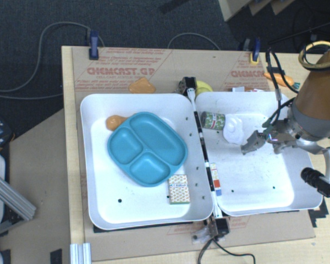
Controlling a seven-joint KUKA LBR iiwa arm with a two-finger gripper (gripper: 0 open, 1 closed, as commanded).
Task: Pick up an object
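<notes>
Looking down from the fixed camera, I see the bench (77,164) carrying two white bins side by side. My arm (318,100) reaches in from the right, its orange band above the wrist, and the jaws (262,142) hang low over the right bin (264,194), near its middle and toward the far side. The one finger (252,143) I can make out juts left; I cannot tell whether the jaws stand wide or narrow, and I see nothing between them.

Just left of the jaws, toward the far wall of the right bin, lies a white crumpled thing (235,128) (a bag or cloth, I can't say which). Beside it, against the wall shared by the bins, a green-labelled can (213,120) lies on its side. Both look close to the jaws but apart from them.

The left bin (99,202) holds a blue divided plate (147,148) with three compartments, lying flat and filling much of the bin. A small orange object (115,122) sits at the plate's far left edge, partly hidden by it. A small patterned box (179,189) rests just beside the plate's near right edge.

Outside the bins, on the bench's far strip, an orange toy (141,86) lies behind the left bin, and a yellow ball (202,87) sits near where the two bins meet.
</notes>
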